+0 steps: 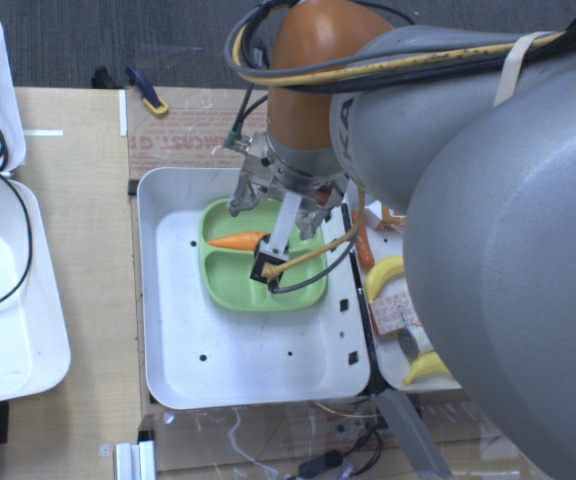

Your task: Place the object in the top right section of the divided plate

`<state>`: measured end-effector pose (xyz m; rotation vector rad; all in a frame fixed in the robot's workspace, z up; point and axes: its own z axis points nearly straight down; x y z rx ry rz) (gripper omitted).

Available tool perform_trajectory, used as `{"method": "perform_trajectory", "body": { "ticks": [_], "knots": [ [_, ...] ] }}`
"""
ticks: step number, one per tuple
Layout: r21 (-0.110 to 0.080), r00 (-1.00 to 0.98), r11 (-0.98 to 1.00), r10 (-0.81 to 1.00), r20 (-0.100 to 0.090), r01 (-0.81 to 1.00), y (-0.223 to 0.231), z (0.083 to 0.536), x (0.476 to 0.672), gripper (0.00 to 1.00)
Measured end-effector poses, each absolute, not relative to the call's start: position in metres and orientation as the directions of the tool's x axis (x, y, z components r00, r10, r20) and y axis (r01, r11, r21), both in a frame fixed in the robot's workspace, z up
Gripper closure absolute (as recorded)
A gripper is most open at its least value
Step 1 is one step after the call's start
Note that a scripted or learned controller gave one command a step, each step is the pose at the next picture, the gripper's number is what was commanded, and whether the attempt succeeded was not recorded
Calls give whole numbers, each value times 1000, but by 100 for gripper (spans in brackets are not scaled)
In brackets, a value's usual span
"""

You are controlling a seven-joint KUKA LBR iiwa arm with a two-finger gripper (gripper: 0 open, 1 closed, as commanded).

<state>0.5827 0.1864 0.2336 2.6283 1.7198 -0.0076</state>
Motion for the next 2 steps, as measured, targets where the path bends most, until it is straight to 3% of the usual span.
{"method": "perform_trajectory", "body": {
  "ticks": [1, 2],
  "knots": [
    [-4, 399, -400, 917, -9, 917, 185, 241, 583, 100],
    [-2, 338, -338, 941, -4, 941, 132, 308, 549, 100]
  ]
}}
